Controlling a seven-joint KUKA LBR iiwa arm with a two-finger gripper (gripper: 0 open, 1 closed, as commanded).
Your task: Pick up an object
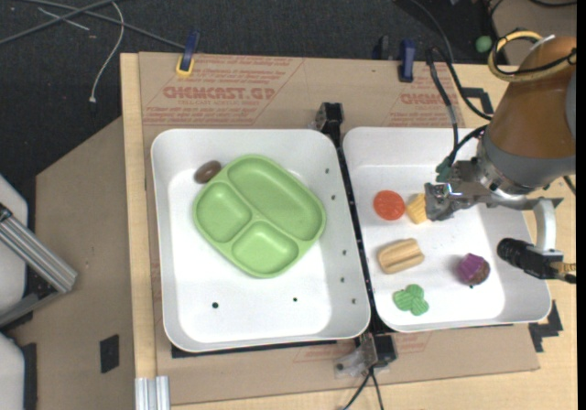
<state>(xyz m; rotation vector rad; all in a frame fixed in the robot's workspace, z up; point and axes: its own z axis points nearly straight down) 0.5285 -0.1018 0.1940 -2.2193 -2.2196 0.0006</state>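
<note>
Yellow piece [417, 209] half behind hand [438, 201]

Both bins [265, 326]: white plastic, smooth, slight sheen. Divided green tray [260, 214]: plastic, smooth, satin. Bench board [137, 216]: brown cardboard, matt, red print. Floor [64, 79]: dark carpet, rough weave. Toy foods: orange piece [389, 206], bread-like piece [400, 255], purple piece [472, 268], green piece [411, 299], all look moulded plastic, dull. Gripper [438, 200]: bare grey metal. Arm band [536, 97]: orange, glossy.

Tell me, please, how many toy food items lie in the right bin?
5: orange round tomato, yellow piece at the tool, tan bread roll, green broccoli, purple fruit. The arm may hide more.
</note>
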